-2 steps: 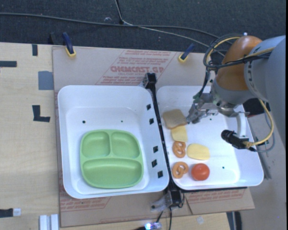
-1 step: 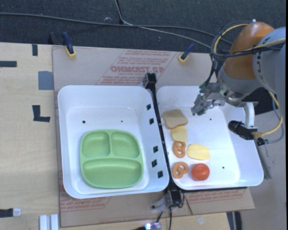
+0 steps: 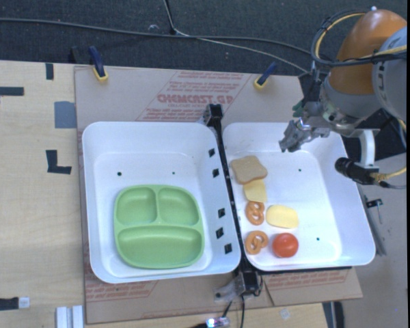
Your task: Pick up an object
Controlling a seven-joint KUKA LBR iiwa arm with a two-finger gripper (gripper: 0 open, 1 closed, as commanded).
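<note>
Gripper point(image 3: 292, 141): above right bin point(image 3: 328, 203), beyond bread slice point(image 3: 249, 169); finger state cannot be told. Nothing visibly held; pick apparently not yet done.

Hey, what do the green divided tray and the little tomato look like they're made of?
The green tray looks like moulded plastic with a soft matte finish: even colour, rounded compartment walls, faint highlights. The tomato looks like a toy, probably plastic or rubber: uniform red, smooth skin, only a dull sheen. The view can't settle which.
</note>
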